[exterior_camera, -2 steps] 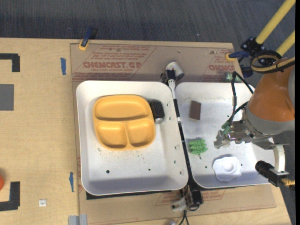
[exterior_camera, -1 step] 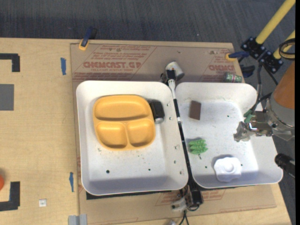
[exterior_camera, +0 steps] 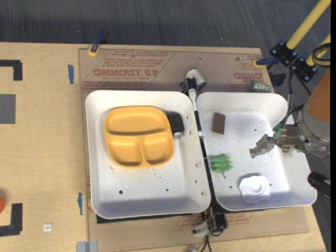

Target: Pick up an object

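In the right bin (exterior_camera: 299, 193), the gripper (exterior_camera: 261, 147) hangs over bare floor with nothing between its fingers; whether they are spread or closed cannot be told from here. The nearest candidates lie around it: a white cap-like piece (exterior_camera: 254, 188) toward the near wall, a green leafy toy (exterior_camera: 221, 164) to its left, and a small brown block (exterior_camera: 218, 123) farther back. The block looks light, stiff and easy to pinch across its narrow sides; its long axis runs roughly front to back. The green toy looks soft. A yellow divided plate (exterior_camera: 140, 136) sits in the left bin (exterior_camera: 97, 156).
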Robot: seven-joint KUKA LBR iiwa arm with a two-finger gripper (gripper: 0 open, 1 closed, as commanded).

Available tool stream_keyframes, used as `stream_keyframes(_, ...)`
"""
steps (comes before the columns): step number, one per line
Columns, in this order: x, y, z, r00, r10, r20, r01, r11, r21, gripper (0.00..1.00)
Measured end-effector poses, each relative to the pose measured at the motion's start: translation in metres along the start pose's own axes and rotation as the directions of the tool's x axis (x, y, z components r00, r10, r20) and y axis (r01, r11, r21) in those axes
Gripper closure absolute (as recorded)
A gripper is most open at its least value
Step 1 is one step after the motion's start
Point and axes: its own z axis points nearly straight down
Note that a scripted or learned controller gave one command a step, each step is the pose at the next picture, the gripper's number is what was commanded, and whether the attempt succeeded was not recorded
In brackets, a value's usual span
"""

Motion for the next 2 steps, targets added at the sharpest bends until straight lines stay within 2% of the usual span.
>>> stream_keyframes(1, 0.016, -0.002, 0.129, 0.981, -0.192, -0.002, 0.192, 0.981, 0.002, 0.0)
stream_keyframes(2, 0.018, -0.001, 0.116, 0.974, -0.228, 0.0, 0.228, 0.974, -0.001, 0.0)
